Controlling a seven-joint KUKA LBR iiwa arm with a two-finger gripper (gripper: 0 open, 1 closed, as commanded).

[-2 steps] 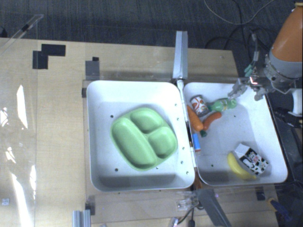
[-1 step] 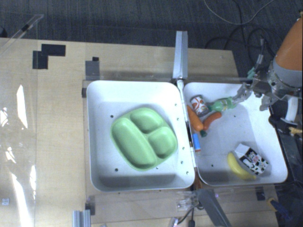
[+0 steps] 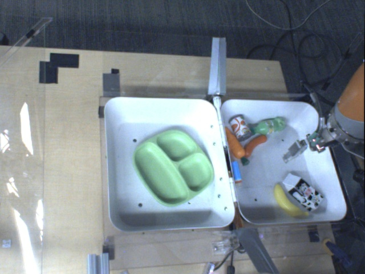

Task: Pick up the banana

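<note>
yellow banana [image 3: 287, 200] in right bin, below pincer [image 3: 295, 150]; pincer wide, holding nothing.

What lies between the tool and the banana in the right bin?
In the camera view, mostly bare bin floor separates the tool from the banana; the black-and-white carton sits beside the banana.

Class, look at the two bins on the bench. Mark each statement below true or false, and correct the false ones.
1. The banana lies in the right bin. True.
2. The green tray is in the right bin. False: it sits in the left bin.
3. The banana touches a black-and-white carton. True.
4. The gripper holds the banana. False: it hovers apart from it.
</note>
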